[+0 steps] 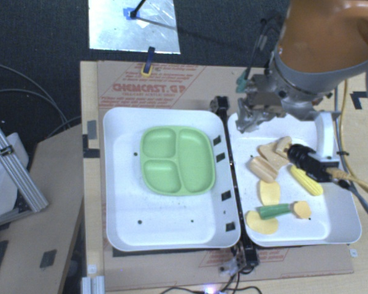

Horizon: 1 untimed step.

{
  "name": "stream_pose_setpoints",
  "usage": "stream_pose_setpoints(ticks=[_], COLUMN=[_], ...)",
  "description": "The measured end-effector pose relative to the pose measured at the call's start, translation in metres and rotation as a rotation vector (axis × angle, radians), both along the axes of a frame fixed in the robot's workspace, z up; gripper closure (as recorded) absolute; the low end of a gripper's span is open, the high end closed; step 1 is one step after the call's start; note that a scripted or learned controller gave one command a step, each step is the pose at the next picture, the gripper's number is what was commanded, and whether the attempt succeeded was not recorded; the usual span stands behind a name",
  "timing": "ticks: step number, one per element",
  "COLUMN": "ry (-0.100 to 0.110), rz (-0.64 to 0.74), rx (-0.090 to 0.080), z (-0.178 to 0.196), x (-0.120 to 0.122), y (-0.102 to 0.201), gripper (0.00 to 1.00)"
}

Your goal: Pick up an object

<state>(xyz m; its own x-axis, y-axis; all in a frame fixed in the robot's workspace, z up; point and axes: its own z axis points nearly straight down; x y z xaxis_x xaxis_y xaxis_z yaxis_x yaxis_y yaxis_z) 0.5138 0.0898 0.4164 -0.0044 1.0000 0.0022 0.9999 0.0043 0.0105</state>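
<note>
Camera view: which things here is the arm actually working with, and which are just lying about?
Job in hand: gripper; right bin; tan blocks; yellow corn; green stick; yellow slices.
Probably just lying about: green plate in the left bin; silver sheet; blue-and-yellow clip.

We read one marking, red capitals that appear to spell "CHEMCAST GP", printed on the brown sheet (pixel 190 78) under the bins, just beyond the far rim of the left bin (pixel 116 182). Beside and above these capitals we see red diagonal stripes and a line of smaller red print, too fine to read. More red print shows on the same sheet below the bins' near rims, partly covered and illegible to us.
</note>
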Motion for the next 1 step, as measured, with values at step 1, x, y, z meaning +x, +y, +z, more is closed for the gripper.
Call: stream_pose_setpoints(ticks=[1], ry=[0.011], rz=[-0.004], rx=[-0.002], z=[-0.0266], x=[-0.0279], y=[-0.0113], gripper=[1.00])
